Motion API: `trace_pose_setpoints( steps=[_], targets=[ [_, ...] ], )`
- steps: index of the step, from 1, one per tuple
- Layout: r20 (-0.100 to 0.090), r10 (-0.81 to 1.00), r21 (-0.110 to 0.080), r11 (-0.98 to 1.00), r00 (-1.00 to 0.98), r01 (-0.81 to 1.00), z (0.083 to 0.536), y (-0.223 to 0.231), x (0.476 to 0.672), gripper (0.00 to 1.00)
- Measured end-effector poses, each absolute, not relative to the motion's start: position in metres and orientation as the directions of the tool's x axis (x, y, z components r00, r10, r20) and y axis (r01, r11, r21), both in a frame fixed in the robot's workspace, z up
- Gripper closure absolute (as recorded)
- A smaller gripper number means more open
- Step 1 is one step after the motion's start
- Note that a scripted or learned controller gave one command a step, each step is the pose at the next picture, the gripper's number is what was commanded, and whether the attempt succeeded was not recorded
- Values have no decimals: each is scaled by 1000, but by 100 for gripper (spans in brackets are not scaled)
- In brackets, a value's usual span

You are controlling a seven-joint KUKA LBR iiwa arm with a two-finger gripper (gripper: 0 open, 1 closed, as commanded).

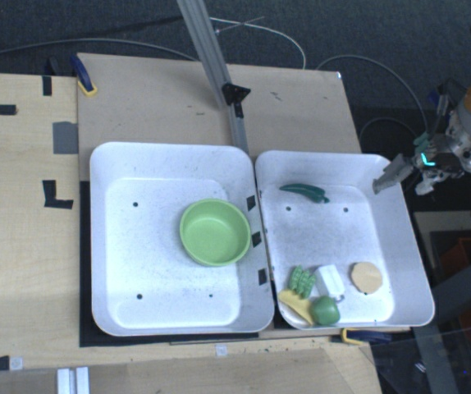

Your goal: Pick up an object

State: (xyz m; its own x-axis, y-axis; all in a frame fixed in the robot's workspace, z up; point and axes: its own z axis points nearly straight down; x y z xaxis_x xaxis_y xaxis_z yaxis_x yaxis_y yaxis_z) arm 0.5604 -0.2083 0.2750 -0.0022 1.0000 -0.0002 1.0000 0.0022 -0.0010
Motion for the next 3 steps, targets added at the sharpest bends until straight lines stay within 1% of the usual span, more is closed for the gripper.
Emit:
trace_pose_setpoints(
  steps=[1, 2, 3],
  targets=[
    [1, 1000, -8, 2, -2, 1000, 211, -203, 562, 0],
    [1, 1000, -7, 2, -2, 1000, 153, -200, 570, 0],
    [1, 1000, -7, 2, -2, 1000, 107, -197, 563, 0]
  ],
)
